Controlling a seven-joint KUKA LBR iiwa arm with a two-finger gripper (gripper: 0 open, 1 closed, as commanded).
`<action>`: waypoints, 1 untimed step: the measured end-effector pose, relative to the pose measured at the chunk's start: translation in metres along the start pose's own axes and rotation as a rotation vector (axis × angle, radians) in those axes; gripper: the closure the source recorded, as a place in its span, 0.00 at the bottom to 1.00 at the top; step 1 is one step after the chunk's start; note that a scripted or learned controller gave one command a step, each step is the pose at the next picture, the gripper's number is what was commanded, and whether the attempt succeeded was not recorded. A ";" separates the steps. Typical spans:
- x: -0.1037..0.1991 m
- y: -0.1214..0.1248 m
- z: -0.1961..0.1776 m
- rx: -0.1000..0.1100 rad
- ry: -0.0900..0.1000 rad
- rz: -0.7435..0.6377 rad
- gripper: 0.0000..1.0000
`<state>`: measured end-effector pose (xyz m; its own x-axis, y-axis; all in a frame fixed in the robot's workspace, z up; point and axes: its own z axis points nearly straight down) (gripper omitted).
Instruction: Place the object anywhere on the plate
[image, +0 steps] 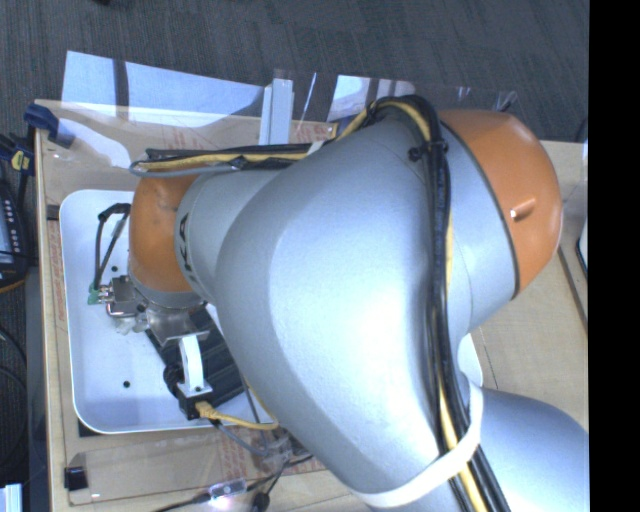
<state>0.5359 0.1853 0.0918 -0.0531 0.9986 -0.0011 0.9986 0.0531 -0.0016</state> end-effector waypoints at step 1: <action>0.019 0.055 -0.029 0.001 0.002 0.369 1.00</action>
<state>0.5900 0.2073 0.1209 0.3109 0.9504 0.0002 0.9504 -0.3109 -0.0024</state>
